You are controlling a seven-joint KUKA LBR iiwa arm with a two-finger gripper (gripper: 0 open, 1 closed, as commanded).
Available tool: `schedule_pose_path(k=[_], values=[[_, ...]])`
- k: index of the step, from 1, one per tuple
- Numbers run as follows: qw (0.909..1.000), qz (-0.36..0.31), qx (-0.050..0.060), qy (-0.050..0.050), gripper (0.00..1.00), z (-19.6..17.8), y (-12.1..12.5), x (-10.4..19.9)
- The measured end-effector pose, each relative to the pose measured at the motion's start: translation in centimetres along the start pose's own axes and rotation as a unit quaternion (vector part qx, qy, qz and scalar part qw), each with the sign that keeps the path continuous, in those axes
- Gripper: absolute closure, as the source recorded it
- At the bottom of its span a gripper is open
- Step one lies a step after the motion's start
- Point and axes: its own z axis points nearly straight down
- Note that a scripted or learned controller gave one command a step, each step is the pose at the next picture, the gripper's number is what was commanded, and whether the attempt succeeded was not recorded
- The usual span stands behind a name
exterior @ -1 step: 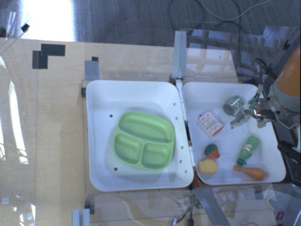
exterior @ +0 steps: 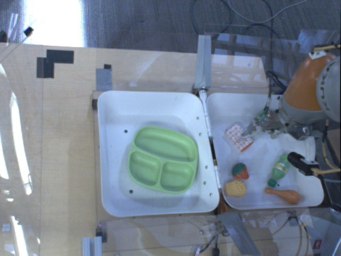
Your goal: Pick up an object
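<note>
Nearest you, along the front wall of the right bin [exterior: 234, 101], a tan drumstick-shaped piece [exterior: 282, 195] lies on its side, thick end to the right. Just left of it, in the front left corner, sits a lumpy yellow piece [exterior: 235, 188].

One step back, a red-orange fruit toy with a green top [exterior: 240, 170] sits just behind the yellow piece, close to touching it. To the right you see a small green bottle [exterior: 278, 170], tilted, its dark cap toward the front and close above the drumstick's thin end.

The left bin [exterior: 109, 143] holds a green divided plate [exterior: 162, 159] lying flat near its middle. It has one long compartment at the back and two smaller ones in front. The plate is clear of all four walls.

Farther back in the right bin, a small red-and-white patterned packet [exterior: 235, 136] lies apart from the other items. The gripper [exterior: 254, 129] sits at the packet's right edge, low over the bin floor. You cannot tell from this view whether the tool is spread or closed, nor whether it touches the packet.

Behind it, the arm's orange band [exterior: 306, 84] enters from the right. Both bins rest on the pale wooden bench [exterior: 53, 143]. Beyond the bench, black cables [exterior: 240, 9] loop over dark floor.
</note>
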Motion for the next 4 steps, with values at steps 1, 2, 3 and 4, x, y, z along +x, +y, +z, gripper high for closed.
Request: schedule_pose_path(k=[1, 2, 3, 4], values=[[1.0000, -0.006, -0.003, 0.000, 0.00, 0.5, 1.9, 5.9], [0.9983, -0.057, -0.007, 0.000, 0.00, 0.5, -5.7, 4.6], [0.9928, -0.120, -0.001, 0.000, 0.00, 0.8, -1.9, 6.6], [0.9868, -0.162, -0.002, 0.001, 0.00, 0.8, 2.9, 6.4]])
